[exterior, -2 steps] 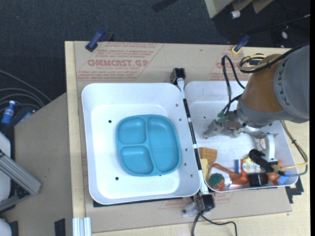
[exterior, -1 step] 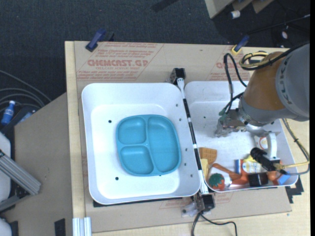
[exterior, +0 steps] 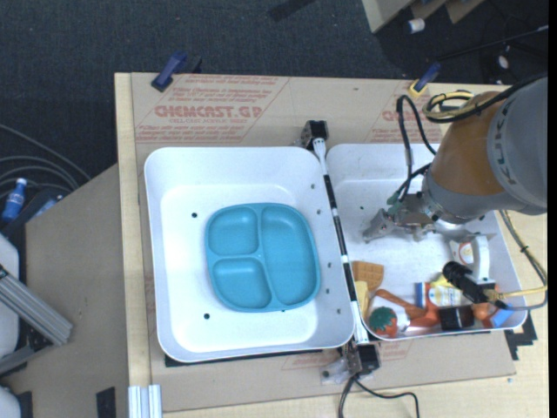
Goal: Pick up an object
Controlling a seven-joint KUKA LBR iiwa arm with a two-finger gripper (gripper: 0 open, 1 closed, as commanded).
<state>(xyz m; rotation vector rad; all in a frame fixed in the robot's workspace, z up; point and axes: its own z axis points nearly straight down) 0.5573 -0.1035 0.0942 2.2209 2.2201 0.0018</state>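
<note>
My gripper [exterior: 379, 225] hangs low over the middle of the right white bin [exterior: 365, 168], pointing left, with bare bin floor under its tip. Nothing shows in its grasp. Loose objects lie along this bin's near edge: a tan waffle-like piece [exterior: 369, 275], a green and red toy [exterior: 383, 320], an orange piece [exterior: 411, 308], a yellow and white bottle [exterior: 438, 294], a small black block [exterior: 454, 319] and a blue piece [exterior: 503, 318]. They lie below and to the right of the gripper, apart from it.
The left white bin [exterior: 174, 233] holds a blue divided plate [exterior: 261, 256] at its middle. The grey and orange arm [exterior: 487, 159] covers the right bin's far right side. A black divider rail [exterior: 335, 225] runs between the bins.
</note>
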